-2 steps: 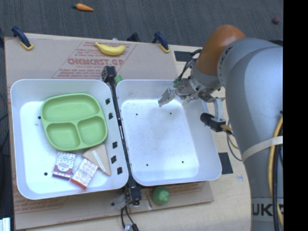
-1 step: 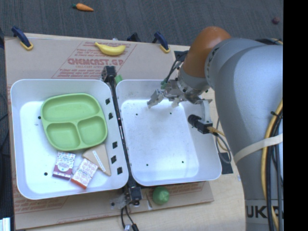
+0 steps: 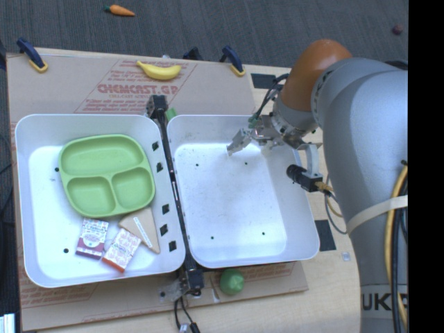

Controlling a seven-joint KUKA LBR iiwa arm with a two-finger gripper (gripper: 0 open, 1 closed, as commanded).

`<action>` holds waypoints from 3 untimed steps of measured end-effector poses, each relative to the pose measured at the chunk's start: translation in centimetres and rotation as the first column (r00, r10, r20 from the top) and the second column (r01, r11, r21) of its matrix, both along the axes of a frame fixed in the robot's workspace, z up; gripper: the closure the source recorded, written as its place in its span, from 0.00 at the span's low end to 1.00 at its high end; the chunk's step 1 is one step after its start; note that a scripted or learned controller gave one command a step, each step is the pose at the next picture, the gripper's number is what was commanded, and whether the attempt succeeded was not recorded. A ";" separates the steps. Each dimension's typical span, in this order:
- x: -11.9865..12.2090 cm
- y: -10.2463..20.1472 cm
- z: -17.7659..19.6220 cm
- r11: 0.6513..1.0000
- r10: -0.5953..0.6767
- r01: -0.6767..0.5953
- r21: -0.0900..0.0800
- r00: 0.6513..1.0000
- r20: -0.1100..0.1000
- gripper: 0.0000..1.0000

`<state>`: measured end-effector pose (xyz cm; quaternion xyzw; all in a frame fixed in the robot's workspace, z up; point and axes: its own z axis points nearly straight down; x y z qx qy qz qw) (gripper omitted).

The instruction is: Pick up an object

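Hanging over the far right corner of the shallow white right-hand bin (image 3: 298,238), my two-finger gripper (image 3: 241,144) points toward the black divider (image 3: 170,179) that runs between the two bins. Its pale fingers are small and blurred, so I cannot tell how far apart they stand, and I see nothing held between them.

Left of that divider sits the shallow white left-hand bin (image 3: 24,186). It holds a light green plastic plate with three compartments (image 3: 106,173), which fills its far half. Nearer the camera than the plate lie two small red-and-white packets (image 3: 92,238) (image 3: 121,249) side by side, and a tan wedge-shaped piece (image 3: 142,231) lies just beside them, toward the divider. Those things are well apart from my gripper, across the divider.

My grey arm (image 3: 361,151), with its orange band (image 3: 316,64), covers the right rim of the right-hand bin, and the arm is cut off by the frame's lower edge.

Both bins rest on a brown cardboard sheet with red printing (image 3: 132,89), held by blue clamps (image 3: 32,54) (image 3: 232,59). A yellow toy banana (image 3: 159,69) lies on the cardboard beyond the divider's far end, and a green ball (image 3: 232,281) lies near its close end. Beyond the cardboard, a small orange carrot (image 3: 120,10) lies on dark grey carpet (image 3: 208,12).
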<state>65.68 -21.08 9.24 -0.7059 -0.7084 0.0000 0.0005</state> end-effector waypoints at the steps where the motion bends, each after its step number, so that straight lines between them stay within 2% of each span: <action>1: 0.1 0.1 1.1 1.000 0.004 -0.004 0.001 1.000 0.000 1.00; 2: 0.1 0.1 1.1 1.000 0.005 -0.005 0.001 1.000 0.000 0.00; 3: -3.2 3.3 -0.1 1.000 0.004 -0.004 -0.001 1.000 -0.003 0.00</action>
